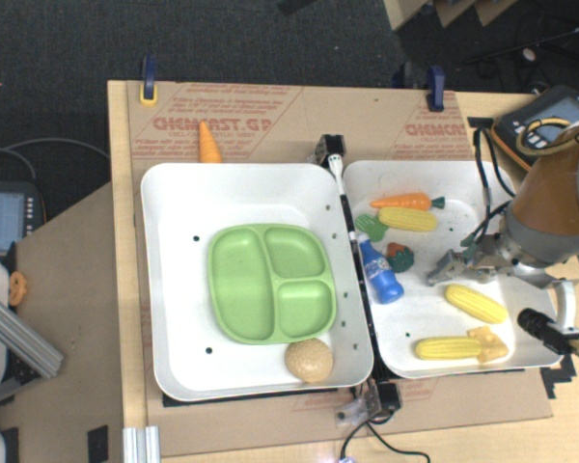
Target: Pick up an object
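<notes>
The arm's grey metal hand (451,268) hangs low over the right shallow white plastic bin (420,340), pointing toward that bin's middle; whether it is spread or pressed together cannot be made out, as its tip is small and dark against the bin floor. Nothing can be seen gripped in it.

Just below and slightly right of the hand lies a yellow toy corn cob (476,303), near it but apart. Farther below rests a second, longer yellow corn cob (447,349), with a tan star-shaped piece (488,343) touching its right end. To the hand's left stands a blue plastic bottle (378,273), tilted, beside a small red-and-green toy (399,255) whose shape is hard to tell. Above and to the left sit an orange toy carrot (402,202) and another yellow corn piece (407,220), side by side.

Well to the left, in the other white bin (174,201), lie a green divided plastic plate (270,283) and a tan round ball (309,360).

The arm's body is cut off at the right edge.
</notes>
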Motion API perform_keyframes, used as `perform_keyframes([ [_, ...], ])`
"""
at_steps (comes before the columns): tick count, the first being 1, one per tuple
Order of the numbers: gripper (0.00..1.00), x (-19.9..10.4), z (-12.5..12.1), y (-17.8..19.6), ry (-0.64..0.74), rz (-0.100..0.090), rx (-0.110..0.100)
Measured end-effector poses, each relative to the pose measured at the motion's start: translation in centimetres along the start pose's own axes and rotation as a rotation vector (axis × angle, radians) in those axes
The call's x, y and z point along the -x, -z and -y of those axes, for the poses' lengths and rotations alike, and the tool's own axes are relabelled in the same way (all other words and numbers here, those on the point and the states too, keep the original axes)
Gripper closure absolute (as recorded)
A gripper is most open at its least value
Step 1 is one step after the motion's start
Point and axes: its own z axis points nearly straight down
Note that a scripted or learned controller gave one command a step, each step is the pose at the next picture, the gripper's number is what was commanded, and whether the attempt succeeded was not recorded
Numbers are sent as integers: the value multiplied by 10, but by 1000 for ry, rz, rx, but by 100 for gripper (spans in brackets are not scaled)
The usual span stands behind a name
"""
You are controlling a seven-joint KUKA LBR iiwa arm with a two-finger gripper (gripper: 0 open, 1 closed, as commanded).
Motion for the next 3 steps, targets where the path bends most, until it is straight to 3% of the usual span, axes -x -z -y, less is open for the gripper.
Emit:
perform_keyframes([
  [1,0,-84,10,5,-3,9,6],
  [2,0,-87,-49,4,-3,4,6],
  [3,0,-76,-119,3,-5,1,-9],
])
